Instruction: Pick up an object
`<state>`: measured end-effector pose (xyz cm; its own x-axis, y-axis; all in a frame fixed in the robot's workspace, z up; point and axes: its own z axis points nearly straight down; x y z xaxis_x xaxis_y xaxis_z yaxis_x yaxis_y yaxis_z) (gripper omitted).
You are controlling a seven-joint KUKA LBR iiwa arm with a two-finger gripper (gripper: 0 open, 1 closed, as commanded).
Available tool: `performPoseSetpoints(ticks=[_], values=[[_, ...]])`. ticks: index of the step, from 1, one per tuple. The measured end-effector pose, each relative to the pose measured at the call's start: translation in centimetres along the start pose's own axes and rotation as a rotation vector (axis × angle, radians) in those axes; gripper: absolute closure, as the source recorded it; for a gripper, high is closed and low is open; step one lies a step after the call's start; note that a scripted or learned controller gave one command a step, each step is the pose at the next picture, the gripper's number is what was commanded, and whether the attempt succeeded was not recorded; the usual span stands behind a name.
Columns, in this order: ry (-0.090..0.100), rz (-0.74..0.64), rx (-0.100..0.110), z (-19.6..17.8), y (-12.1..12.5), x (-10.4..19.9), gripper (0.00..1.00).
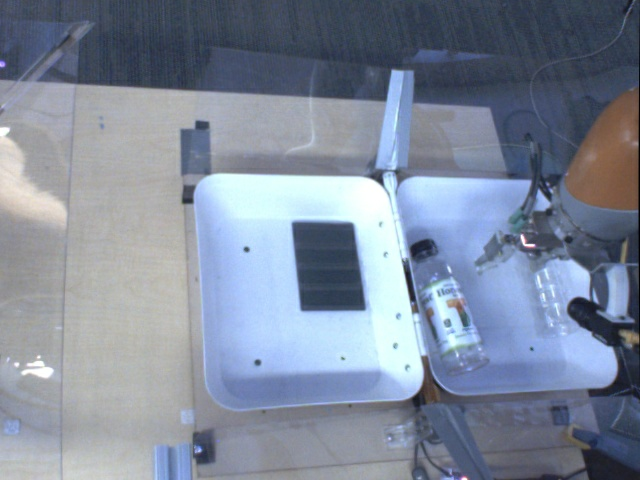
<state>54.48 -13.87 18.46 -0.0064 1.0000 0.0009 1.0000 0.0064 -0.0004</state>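
A clear plastic bottle (449, 309) with a black cap and a colourful label lies on its side in the right bin (500, 368), near that bin's left wall. A second clear, unlabelled bottle (550, 296) lies toward the right side of the same bin. My gripper (518, 240) hangs over the upper right part of this bin, just above and left of the unlabelled bottle. It is apart from the labelled bottle. A dark rectangular block (328, 265) lies flat in the middle of the left bin (230, 358).
The arm's orange band (610, 163) and grey wrist cover the right bin's far right edge. A metal divider post (394, 133) stands behind the gap between the bins. Clamps and cables sit along the front edge of the bench.
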Motion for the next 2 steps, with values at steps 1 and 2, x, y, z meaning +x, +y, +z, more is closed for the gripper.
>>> performPoseSetpoints(ticks=[1, 2], values=[[-0.012, -0.019, -0.01, 5.6, -0.2, 1.6, 0.0], [-0.031, -0.006, -0.021, 8.5, 2.0, 1.8, 0.0]])
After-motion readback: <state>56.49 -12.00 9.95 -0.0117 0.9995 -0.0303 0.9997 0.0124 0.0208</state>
